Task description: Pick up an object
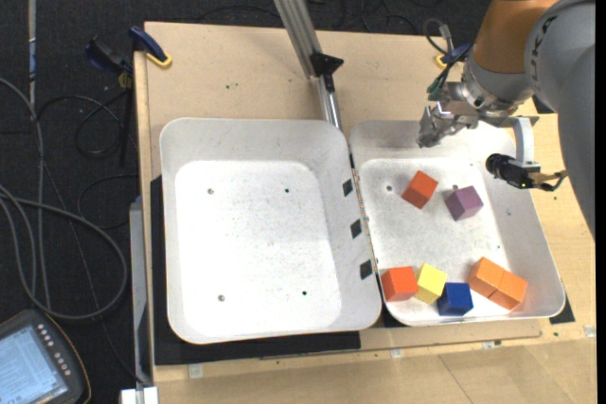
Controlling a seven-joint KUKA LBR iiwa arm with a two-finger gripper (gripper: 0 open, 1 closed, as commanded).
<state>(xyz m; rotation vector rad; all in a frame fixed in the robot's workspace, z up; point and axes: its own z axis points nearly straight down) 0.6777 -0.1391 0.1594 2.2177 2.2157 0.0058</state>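
Note:
My gripper (434, 130) hangs over the far edge of the right bin (530, 232), pointing down, with nothing seen between its fingers. Below it and slightly left lies an orange cube (419, 189). A purple cube (463, 202) sits just right of that one. Along the bin's near edge rest a red-orange cube (400, 283), a yellow cube (431, 282), a blue cube (455, 299) and a larger orange block (497, 282).
The left bin (189, 156) lies beside the right one, sharing a middle rim. A slanted metal pole (294, 14) crosses the bench behind the bins. Blue clamps (128, 52) sit at the bench's far left corner. A black cable connector (511, 170) hangs by the arm.

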